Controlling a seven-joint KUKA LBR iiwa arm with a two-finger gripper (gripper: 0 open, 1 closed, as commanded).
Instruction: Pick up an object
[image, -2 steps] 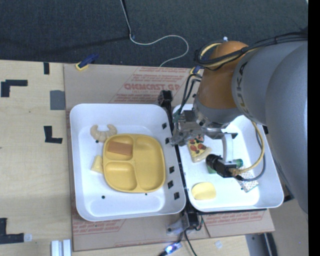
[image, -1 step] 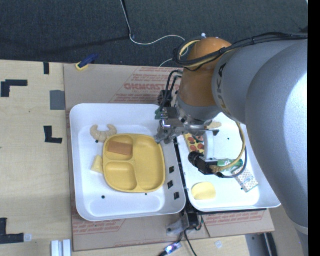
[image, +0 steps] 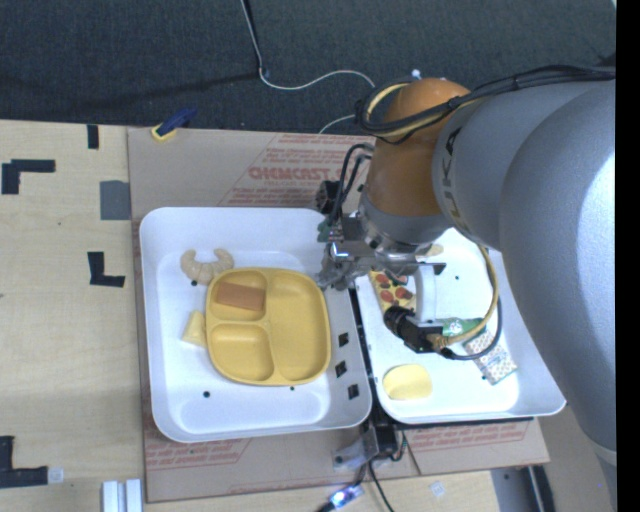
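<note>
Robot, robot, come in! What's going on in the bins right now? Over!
Gripper low over the divider between bins. Yellow plate, croissant left bin; pizza slice, yellow chip right. Nothing visibly held.

Red upside-down print on cardboard sheet (image: 200, 180); illegible

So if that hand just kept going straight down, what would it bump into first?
Probably the ridge where the two white bins meet, right beside the yellow divided plate. The hand is largely hidden by the arm, so depth is a guess.
</note>
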